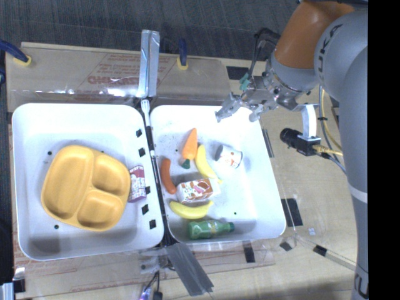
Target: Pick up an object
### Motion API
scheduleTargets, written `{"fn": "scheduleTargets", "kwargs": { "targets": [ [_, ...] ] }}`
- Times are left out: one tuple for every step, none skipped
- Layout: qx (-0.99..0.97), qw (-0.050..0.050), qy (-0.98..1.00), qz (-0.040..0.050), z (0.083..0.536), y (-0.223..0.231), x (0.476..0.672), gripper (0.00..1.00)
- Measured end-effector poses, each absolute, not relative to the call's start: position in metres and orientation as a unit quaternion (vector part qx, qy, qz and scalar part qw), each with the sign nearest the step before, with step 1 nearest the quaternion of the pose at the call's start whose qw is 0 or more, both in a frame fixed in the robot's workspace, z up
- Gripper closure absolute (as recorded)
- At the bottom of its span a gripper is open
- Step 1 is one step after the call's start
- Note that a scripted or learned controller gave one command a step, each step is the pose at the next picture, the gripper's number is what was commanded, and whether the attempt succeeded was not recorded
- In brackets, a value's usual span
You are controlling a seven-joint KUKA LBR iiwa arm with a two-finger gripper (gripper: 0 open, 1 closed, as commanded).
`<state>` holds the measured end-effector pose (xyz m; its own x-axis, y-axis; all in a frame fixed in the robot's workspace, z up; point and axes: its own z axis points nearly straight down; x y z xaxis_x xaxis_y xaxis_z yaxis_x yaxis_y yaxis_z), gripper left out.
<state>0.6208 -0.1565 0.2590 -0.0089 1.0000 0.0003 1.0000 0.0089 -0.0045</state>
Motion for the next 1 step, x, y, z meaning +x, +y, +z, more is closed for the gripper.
{"fn": "scheduleTargets", "kwargs": {
  "targets": [
    [-0.654, 0.002, -0.757, 0.0017, 0.1020, -0.1409, 0.6076, 0.00]
  ]
}}
